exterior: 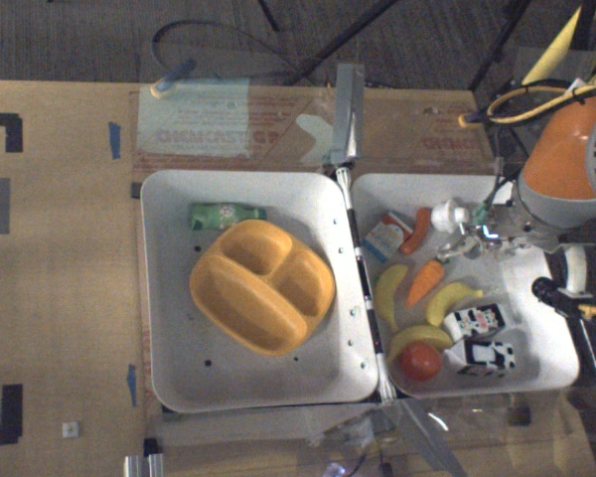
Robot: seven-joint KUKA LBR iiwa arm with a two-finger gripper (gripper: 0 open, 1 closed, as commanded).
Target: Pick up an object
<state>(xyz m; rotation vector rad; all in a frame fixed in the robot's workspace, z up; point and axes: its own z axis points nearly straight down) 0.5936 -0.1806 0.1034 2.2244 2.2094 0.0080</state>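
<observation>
grey arm (551, 202), orange band (566, 162), yellow cable (521, 102)

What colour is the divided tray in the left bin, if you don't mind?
Yellow-orange: the divided tray, clearest in the camera view.

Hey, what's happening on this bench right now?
A grey robot arm with an orange band reaches in over the right bin, its gripper above toy food: a carrot, bananas, a tomato and two cow-print cartons. Nothing is visibly held. The left bin holds an orange divided plate and a green packet.
</observation>
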